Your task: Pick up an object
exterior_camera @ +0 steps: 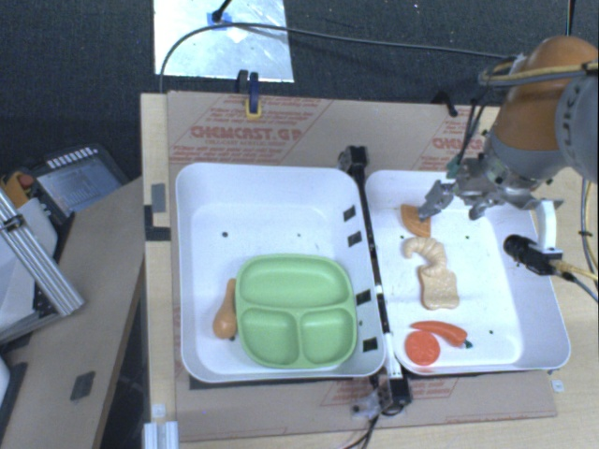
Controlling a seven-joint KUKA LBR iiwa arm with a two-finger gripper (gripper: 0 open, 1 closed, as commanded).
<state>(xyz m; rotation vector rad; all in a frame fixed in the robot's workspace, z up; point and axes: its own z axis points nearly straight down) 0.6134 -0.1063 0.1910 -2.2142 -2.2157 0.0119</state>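
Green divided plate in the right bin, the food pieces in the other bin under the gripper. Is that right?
Not quite. The camera view shows the green plate in the left bin, not the right. The food pieces lie in the right bin, with the gripper above that bin's far end.

Both white bins (pixel 281 195) look like smooth, slightly glossy plastic. The green divided plate (pixel 295 309) in the left bin is matt plastic. Under the bins lies brown printed cardboard (pixel 281 124). Behind the cardboard, a crinkled foil sheet (pixel 225 26) shines like metal on rough dark carpet (pixel 75 64).
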